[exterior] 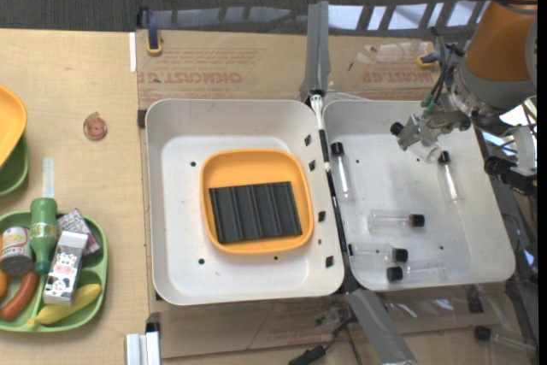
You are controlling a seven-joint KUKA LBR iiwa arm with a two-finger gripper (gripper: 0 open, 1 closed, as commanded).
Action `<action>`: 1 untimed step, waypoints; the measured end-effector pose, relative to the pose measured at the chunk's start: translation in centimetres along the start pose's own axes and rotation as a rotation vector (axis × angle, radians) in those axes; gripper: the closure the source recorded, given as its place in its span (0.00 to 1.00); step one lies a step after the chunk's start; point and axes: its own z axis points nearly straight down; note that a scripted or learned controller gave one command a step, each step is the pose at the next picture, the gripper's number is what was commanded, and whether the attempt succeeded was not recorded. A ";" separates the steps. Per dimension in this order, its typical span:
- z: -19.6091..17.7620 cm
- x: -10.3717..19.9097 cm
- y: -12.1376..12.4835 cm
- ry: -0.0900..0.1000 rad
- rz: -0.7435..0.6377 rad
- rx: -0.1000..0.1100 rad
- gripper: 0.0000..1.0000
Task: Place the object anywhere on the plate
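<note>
1. A pale wooden desk under a dark floor carries two white bins side by side, and the arm comes in over the right bin.
2. The tool hangs low near that bin's far edge; whether it is spread or closed, I cannot tell, and nothing is plainly gripped.
3. Just beside it, toward the near side, lies a clear vial with a black cap. More vials lie further toward the near rim.
4. Well off across the divider, the orange plate sits in the left bin, already carrying a dark ribbed block.
5. The risk, as I judge it: clear, round vials roll or slip, so a pinch may close on nothing.
</note>
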 end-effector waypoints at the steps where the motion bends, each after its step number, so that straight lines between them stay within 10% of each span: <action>1: -0.5 1.2 3.5 -0.001 -0.223 -0.002 1.00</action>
